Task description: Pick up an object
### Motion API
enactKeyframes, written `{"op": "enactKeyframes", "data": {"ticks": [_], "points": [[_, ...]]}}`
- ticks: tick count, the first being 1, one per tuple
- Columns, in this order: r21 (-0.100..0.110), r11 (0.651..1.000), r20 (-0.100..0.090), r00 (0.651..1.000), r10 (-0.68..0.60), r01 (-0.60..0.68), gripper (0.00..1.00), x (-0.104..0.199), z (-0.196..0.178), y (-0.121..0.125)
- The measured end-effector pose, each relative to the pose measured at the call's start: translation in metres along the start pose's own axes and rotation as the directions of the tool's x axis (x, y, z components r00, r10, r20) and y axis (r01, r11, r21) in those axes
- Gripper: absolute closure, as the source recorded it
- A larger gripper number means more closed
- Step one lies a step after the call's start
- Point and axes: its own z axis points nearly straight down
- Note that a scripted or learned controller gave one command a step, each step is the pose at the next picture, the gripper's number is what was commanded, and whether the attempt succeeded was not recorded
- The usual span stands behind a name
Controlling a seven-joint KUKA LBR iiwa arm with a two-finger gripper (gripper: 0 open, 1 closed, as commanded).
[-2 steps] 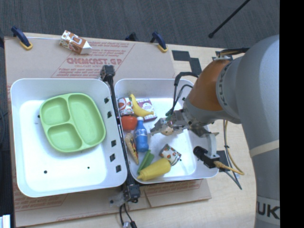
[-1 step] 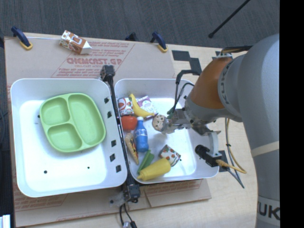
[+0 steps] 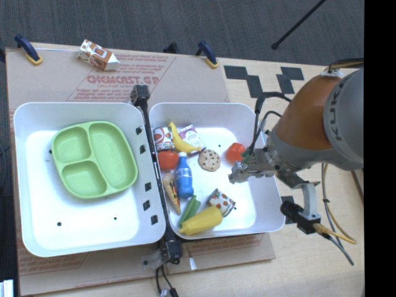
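Note:
The right bin (image 3: 263,212) holds a heap of toy food. Along its left side lie a banana (image 3: 183,140), a snack packet (image 3: 163,137), a red tomato (image 3: 167,159), a blue bottle (image 3: 184,176) and a cookie (image 3: 210,159). Toward the front sit a small carton (image 3: 221,202), a green pepper (image 3: 190,207) and a yellow piece (image 3: 201,221). A red round thing (image 3: 234,151) rests near the bin's right wall. My gripper (image 3: 239,169) hangs low inside this bin, just below and beside the red thing, over bare bin floor.
The left bin (image 3: 31,228) carries a green divided plate (image 3: 94,159). A small carton (image 3: 96,54) lies on the cardboard behind the bins. The arm's orange band (image 3: 309,113) leans over the right bin's right wall.

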Motion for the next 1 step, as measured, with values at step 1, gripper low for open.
{"op": "enactKeyframes", "data": {"ticks": [1], "points": [[0.000,1.000,0.000,1.000,-0.001,0.001,1.00,-0.0472,-0.0013,0.0558]]}}
